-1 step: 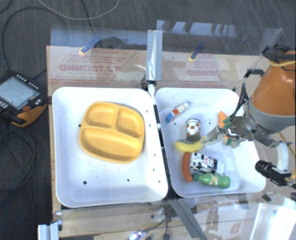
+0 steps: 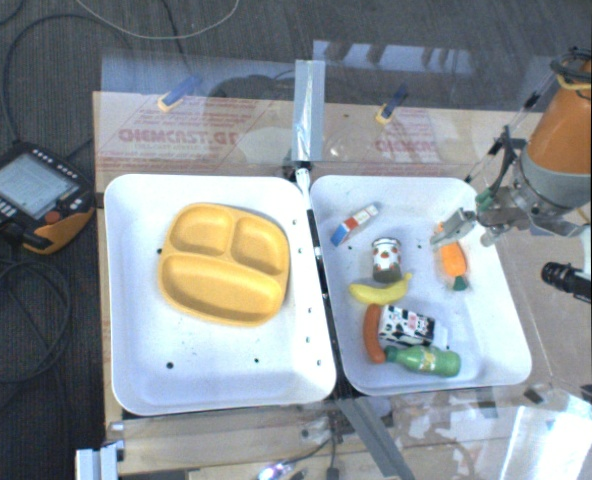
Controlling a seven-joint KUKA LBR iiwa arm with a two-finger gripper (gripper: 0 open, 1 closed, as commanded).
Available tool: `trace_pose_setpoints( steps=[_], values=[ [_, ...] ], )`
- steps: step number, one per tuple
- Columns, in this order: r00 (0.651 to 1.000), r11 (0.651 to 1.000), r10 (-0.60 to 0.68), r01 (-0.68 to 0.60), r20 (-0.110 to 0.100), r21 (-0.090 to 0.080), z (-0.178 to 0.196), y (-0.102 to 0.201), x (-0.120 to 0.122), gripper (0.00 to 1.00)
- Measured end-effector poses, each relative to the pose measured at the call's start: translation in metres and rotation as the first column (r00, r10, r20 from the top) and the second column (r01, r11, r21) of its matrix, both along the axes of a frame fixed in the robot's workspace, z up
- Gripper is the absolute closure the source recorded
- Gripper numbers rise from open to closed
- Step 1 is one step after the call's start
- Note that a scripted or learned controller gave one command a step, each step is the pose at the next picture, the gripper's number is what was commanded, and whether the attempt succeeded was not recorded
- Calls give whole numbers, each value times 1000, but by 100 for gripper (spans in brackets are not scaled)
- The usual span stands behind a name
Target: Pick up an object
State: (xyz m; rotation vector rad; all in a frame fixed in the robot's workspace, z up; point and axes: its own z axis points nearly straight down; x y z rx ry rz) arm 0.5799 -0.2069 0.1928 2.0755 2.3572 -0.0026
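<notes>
The right bin holds several items. A toy carrot lies near its right wall, and a small can stands above a yellow banana. A red sausage, a black-and-white box and a green bottle lie at the front. A white tube with red and blue ends lies at the back. My gripper hovers over the bin's right side, just above the carrot. Its fingers are open with nothing between them.
A yellow divided plate sits in the left bin. A raised rim separates the two bins. A teach pendant and cables lie on the floor to the left.
</notes>
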Motion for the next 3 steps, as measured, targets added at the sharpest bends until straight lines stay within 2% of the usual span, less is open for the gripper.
trace_pose_setpoints(
  steps=[1, 2, 3],
  values=[
    [1000, 1000, 28, -29, 7, 6, -96, -8, 28, 0],
    [1000, 1000, 29, -29, 6, 6, -88, -7, 28, 100],
    [999, 999, -39, 39, 1, 0, 17, -17, 4, 100]
  ],
)
